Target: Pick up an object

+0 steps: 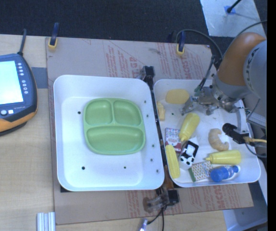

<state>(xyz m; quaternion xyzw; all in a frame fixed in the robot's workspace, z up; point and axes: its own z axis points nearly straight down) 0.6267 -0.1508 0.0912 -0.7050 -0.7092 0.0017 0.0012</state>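
Tabletop (13,167) carried two white bins. Pincer (206,101) hung low at the right bin's (253,177) far edge, beside the yellow bottle (189,125); open or closed, could not tell. Nothing lifted; pick remained undone.

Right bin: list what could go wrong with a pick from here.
1. The right bin is crowded: the yellow bottle under the gripper lies close to the corn cob and the black-and-white toy, so neighbours may get nudged.
2. The bottle is rounded and lies tilted, so it may slip or roll.
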